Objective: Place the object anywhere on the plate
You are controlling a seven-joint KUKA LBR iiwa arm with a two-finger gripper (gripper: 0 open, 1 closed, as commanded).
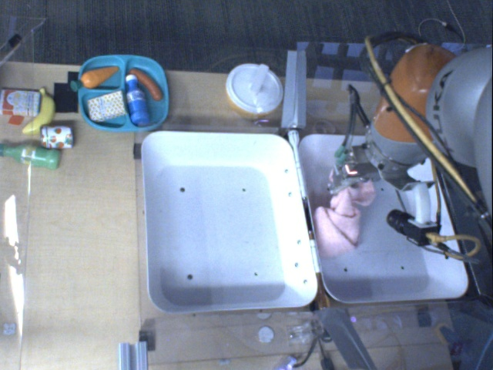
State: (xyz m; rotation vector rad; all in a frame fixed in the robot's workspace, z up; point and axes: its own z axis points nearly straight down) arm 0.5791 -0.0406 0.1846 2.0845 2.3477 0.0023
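You are at the pick-up step, by the look of it: the gripper (348,174) sits low in the right bin (400,280), right at the far end of the pink cloth (343,218), which lies crumpled by that bin's left wall. Whether the tool is open, closed or has any cloth in it I cannot tell; the wrist and cables cover it. Next you would need a sure pinch on the cloth, a lift clear of the bin wall, then a long carry left and far to the blue divided plate (158,91), whose compartments already hold toy food. The arm is cut off at the right, and the small items at the far left are hard to identify
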